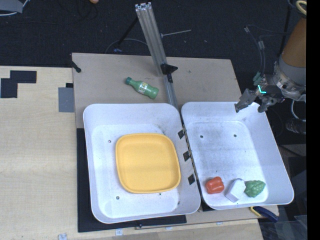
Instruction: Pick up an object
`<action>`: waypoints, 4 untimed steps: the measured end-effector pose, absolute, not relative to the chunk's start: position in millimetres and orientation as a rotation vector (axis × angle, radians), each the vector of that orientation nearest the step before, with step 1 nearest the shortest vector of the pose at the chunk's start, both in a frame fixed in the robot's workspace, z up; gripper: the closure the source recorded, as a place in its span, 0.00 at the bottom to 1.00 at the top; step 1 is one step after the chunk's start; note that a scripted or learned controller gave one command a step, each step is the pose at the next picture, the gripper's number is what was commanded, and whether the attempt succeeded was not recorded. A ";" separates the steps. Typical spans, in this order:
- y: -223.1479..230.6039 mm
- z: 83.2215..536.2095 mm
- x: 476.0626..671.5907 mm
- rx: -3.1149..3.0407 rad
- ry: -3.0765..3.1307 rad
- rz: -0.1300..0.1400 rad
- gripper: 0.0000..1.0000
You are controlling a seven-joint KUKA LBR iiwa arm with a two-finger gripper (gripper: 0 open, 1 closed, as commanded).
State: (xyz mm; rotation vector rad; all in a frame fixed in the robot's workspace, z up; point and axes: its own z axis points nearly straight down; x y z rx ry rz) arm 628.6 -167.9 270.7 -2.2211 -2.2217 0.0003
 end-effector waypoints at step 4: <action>-150.1 131.7 624.7 -2.218 -2.220 0.004 0.00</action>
